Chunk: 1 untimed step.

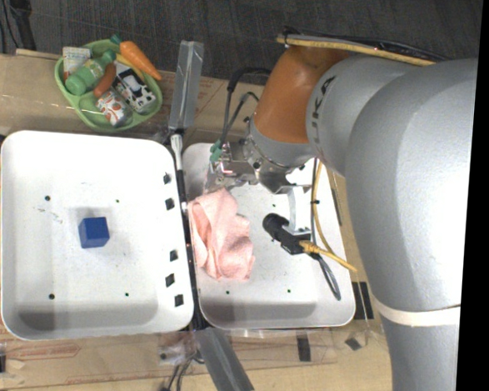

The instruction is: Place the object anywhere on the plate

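Two white bins sit side by side on a desk, robot arm (359,115) above the right bin (257,312).
Its jaws' state is hidden from view. A blue cube (94,232) rests in the left bin (30,159); a crumpled pink cloth (222,235) lies in the right.

Legible text, one item: dark capital lettering, a fragment reading "KA", running vertically on the grey arm (381,150) casing just beside its orange band (289,93).

Illegible: printed packaging among the items in the green bowl (83,108) at the worktop's upper left, too small to read.

No other labels, numbers or signs can be read.
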Tool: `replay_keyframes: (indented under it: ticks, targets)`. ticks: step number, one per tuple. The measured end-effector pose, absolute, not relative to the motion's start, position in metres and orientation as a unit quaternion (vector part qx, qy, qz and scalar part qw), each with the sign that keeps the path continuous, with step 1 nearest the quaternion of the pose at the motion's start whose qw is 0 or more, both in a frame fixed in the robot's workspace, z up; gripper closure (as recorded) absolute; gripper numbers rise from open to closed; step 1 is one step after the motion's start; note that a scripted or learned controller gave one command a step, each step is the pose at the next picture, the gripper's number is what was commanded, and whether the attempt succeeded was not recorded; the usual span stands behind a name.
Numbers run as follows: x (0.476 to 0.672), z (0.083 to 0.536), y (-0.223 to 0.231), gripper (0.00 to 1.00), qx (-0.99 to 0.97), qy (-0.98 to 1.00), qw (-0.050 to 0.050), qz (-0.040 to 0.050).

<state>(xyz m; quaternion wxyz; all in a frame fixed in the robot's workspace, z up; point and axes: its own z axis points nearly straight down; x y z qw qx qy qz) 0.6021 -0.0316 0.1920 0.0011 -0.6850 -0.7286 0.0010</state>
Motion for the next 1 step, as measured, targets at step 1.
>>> replay_keyframes:
  ticks: [1]
  targets:
    - [0.6026, 0.2316, -0.0310, 1.00, -0.682, -0.731, 0.001, 0.0007]
